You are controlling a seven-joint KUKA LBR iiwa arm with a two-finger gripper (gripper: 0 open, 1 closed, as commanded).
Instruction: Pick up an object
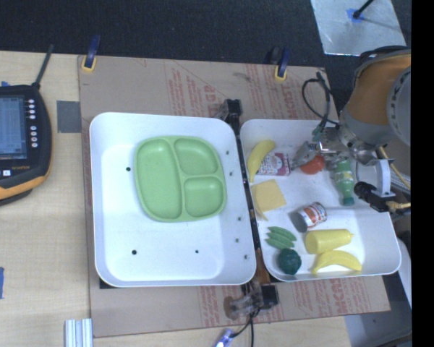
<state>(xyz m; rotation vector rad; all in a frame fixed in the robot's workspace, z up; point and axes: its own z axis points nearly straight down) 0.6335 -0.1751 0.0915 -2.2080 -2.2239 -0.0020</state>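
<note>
The right bin holds several toy foods. My gripper hangs low at the bin's back, right over a small red tomato that peeks out just below it. A green bottle lies just to the right of the tomato, and a pink packet and a banana lie to its left. Nearer the front lie a cheese slice, a small can, a green pea pod, a dark green ball, a yellow block and a second banana.
The left bin holds a green divided plate. A handheld pendant lies on the bench at far left. The arm's grey and orange body with cables looms over the right bin's back right corner.
</note>
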